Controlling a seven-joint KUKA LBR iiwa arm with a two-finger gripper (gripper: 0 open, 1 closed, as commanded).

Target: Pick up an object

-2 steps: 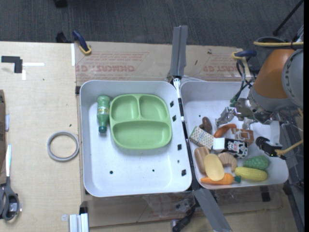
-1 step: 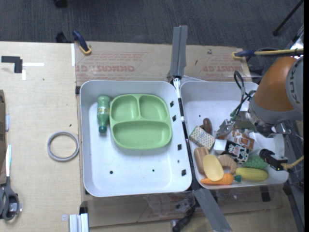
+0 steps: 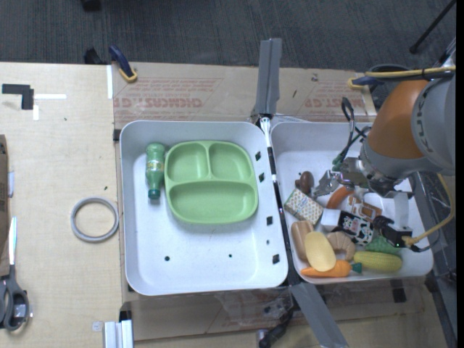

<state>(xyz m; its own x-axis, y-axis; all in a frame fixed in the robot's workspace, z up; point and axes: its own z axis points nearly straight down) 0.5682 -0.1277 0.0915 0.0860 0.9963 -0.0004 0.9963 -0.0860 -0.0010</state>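
The right bin holds a heap of toy food along its front and middle. In it are a patterned box, a yellow oval piece, a carrot, a corn cob, a brown piece and a black-and-white item. My gripper reaches down into this bin from the right, low over the heap beside an orange piece. The wrist and its cables hide the tips. In the left bin lie a green divided plate and a green bottle.
On the bench to the left lie a grey tape ring and scissors. A blue clamp sits at the back edge. The bins' shared wall runs between the plate and the heap.
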